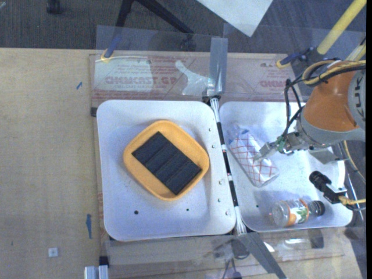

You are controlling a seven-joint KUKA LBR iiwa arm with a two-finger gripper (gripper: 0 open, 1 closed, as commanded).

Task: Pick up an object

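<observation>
In the right bin (256,205), a small packet (253,156) lies flat near the wall shared with the left bin (116,214). It is crinkled clear plastic over a white filling printed with a red lattice, and its long side slants from upper left to lower right. A bluish fold shows at its upper end.

The arm (328,106) reaches in from the right, its orange band above the bin's far right part. The jaws point left and down and end just beside the packet's right edge. They are too small and blurred to tell whether they are spread or closed, or whether they touch the plastic. Nothing is seen held between them.

Near the front wall of the same bin, a clear bottle (293,211) with a green and orange label lies on its side, apart from the packet. In the left bin sits a yellow dish (131,156), turned at an angle, with a black ribbed pad (167,163) inside it. Both bins rest on the pale wooden table (40,156).
</observation>
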